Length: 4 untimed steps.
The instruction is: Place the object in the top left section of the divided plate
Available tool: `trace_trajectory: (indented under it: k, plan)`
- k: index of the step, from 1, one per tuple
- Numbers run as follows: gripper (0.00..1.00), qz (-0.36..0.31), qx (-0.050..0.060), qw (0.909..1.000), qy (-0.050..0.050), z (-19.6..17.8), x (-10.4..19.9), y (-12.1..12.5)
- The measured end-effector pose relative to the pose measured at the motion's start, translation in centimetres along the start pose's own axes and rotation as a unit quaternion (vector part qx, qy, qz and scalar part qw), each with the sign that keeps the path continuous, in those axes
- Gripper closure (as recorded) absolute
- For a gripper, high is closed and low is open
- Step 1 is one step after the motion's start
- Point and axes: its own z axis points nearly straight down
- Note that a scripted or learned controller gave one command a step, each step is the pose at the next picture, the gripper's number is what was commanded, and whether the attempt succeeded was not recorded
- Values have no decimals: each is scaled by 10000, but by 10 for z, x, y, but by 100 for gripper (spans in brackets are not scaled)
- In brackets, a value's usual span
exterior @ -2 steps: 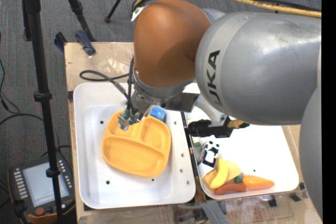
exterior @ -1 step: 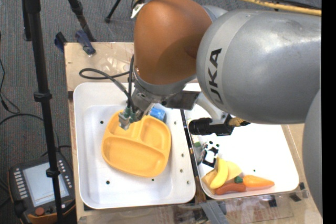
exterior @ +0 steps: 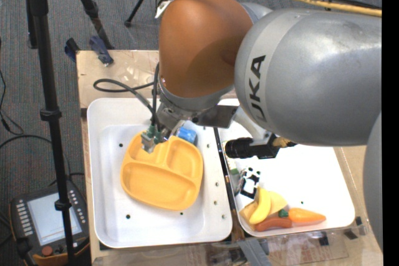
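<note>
Blue object [exterior: 186,134] is sitting at the far edge of the yellow divided plate [exterior: 163,172] in the left bin [exterior: 106,221], partly hidden under the arm [exterior: 274,71]. You're seeing the hand [exterior: 151,139] hovering over the plate's far-left section; can't tell its grip state or whether it's holding anything. I'm judging placement as underway, not confirmed. Banana [exterior: 262,204] and carrot [exterior: 298,217] are lying in the right bin [exterior: 340,171].

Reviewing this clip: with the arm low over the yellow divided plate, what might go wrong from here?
1. The claw sits at the divided plate's upper rim, so it may bump or tilt the plate.
2. A blue object lies just beyond the rim; a release here might land outside the section.
3. The arm's bulk hides the contact area, so a miss would be hard to see.
</note>
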Motion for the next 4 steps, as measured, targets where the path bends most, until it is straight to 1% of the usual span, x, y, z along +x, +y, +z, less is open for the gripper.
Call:
trace_trajectory:
  k: [1, 2, 3, 4]
  plan:
    - [100, -2584, -52, 9660, -21, 124, 16, -27]
    - [100, -2129, -67, 9771, -30, 106, -28, 50]
    - [100, -1613, -76, 9869, -38, 22, -59, 80]
    - [100, -1623, -66, 9867, -31, 15, -58, 81]
